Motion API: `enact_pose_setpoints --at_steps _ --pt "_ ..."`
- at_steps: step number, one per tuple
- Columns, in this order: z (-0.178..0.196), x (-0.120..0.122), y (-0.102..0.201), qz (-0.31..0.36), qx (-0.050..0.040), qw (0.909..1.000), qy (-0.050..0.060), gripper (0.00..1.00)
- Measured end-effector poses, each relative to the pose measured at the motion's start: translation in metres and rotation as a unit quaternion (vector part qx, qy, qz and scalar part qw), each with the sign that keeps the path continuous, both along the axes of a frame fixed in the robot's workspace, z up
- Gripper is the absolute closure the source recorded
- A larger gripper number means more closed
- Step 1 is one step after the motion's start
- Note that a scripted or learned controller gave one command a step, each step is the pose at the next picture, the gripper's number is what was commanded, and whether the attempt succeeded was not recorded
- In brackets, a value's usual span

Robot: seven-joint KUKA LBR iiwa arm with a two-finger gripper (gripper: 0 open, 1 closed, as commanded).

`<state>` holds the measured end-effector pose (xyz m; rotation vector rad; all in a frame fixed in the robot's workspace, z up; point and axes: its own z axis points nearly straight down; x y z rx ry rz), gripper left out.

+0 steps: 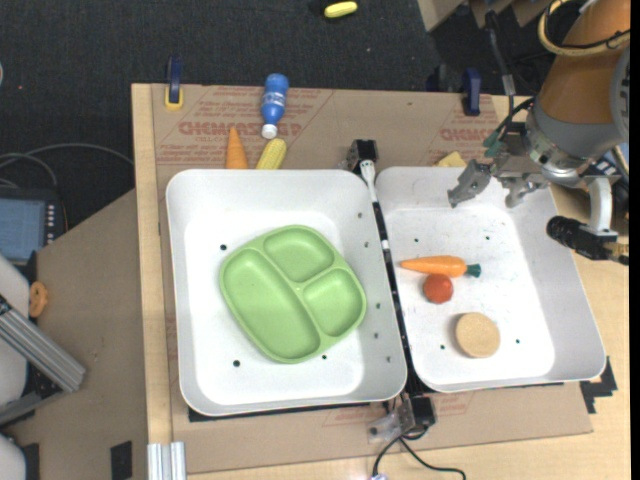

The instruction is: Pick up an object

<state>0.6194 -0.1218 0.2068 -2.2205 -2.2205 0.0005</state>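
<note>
- Reaching into the right bin (pixel 560 358) is the step in hand: the arm (pixel 580 78) hangs over that bin's far edge, and the gripper (pixel 492 185) shows its fingers spread with nothing between them.
- Lowering should probably aim at one thing alone; the round tan disc (pixel 477 334) lies apart from the others near the front and looks the easiest target.
- The carrot (pixel 434 265) touches the small red ball (pixel 438 288), so straddling the carrot across its narrow width would avoid nudging the ball.
- Beyond, the left bin (pixel 190 268) holds a green divided plate (pixel 291 293).
- On the cardboard (pixel 150 168) behind lie a blue-capped bottle (pixel 273 104), a corn cob (pixel 271 153) and an orange cone (pixel 235 150).
- A yellow item (pixel 341 10) rests on the dark floor.
</note>
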Motion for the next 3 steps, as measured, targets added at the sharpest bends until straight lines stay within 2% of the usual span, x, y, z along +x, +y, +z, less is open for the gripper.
enact_pose_setpoints --at_steps 1,2,3 --pt "-0.124 -0.048 0.013 -0.001 0.0041 1.0 0.001 0.0" --pt "-0.112 -0.047 0.01 -0.001 -0.0008 1.0 -0.002 1.0" --pt "-0.017 -0.093 0.07 0.003 0.0005 1.0 -0.003 1.0"
